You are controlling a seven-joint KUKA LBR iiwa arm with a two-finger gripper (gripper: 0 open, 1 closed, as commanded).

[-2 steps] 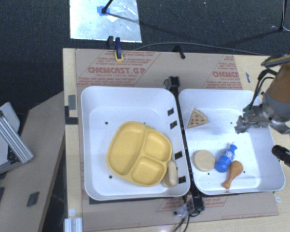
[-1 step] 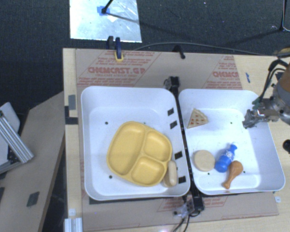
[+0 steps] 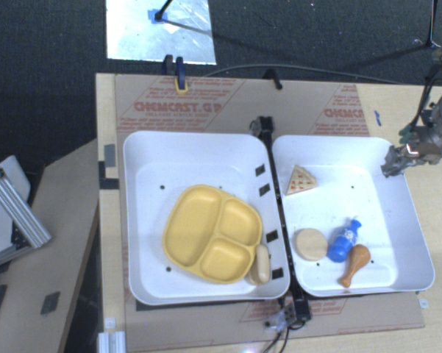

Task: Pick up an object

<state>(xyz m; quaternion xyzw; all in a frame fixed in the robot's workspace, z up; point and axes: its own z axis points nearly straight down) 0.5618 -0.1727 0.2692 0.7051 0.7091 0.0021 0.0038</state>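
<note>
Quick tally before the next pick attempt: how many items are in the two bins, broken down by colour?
Yellow: 1, the divided tray, left bin
Beige or tan: 2, a bread roll in the left bin and a round cookie in the right bin
Orange-tan: 1, the pizza slice
Blue: 1, the small bottle
Brown: 1, the drumstick
Total: 6

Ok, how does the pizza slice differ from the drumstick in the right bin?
The pizza slice is a flat triangle, tan with red spots; the drumstick is a long brown piece with a rounded head and a thin handle. The pizza slice lies alone near the bin's far left side; the drumstick lies near the front edge, right beside the blue bottle. Both are small toy foods lying flat in the right bin.
</note>
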